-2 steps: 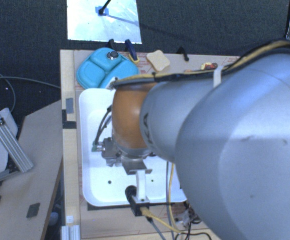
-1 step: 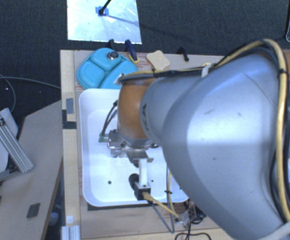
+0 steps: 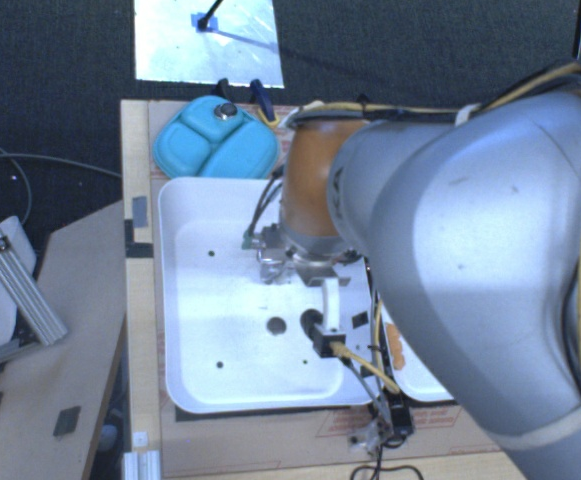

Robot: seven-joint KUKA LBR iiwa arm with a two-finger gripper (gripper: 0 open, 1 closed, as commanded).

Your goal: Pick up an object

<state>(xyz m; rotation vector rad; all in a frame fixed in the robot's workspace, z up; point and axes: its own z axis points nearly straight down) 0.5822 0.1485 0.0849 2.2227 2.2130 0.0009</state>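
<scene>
Narrow orange object is noted in the right shallow white bin, lower right of centre, largely hidden by the grey arm. Gripper is positioned over the left shallow white bin, toward its upper right. Whether the gripper is released or clenched cannot be told. Open floor is seen toward that bin's left and lower edges. Turquoise moulded plastic item is seen just beyond its upper rim.

arm over left bin | pincer near bin middle | blue object beyond far rim
</scene>
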